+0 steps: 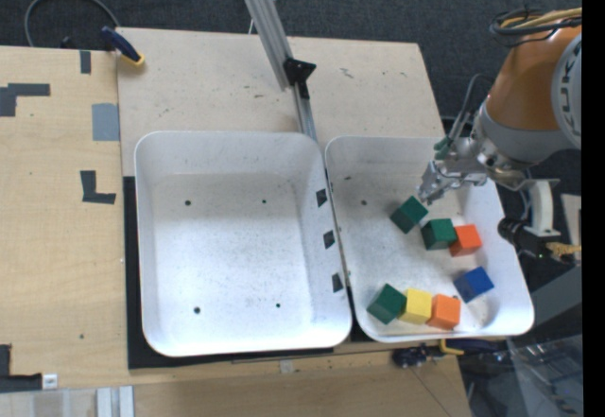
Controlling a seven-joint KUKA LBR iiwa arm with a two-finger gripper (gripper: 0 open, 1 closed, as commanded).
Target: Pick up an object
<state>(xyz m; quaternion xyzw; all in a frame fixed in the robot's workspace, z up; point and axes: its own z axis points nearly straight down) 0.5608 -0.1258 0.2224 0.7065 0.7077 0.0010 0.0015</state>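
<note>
Several small blocks lie in the right bin [359, 160]. A dark green block [409, 215] sits near its middle, with another green block [439, 234] and an orange block [466, 239] just to its right. A blue block [474, 283] lies lower right. Along the front wall a green block [387, 303], a yellow block [417, 305] and an orange block [444, 311] form a row. My gripper [433, 186] hangs just above and right of the dark green block, with nothing visible between its fingers.
The left bin [151, 160] stands beside the right one, sharing a wall. A slanted metal pole [269, 18] rises from behind the bins. The arm's orange band [534, 75] is over the right bin's far right edge.
</note>
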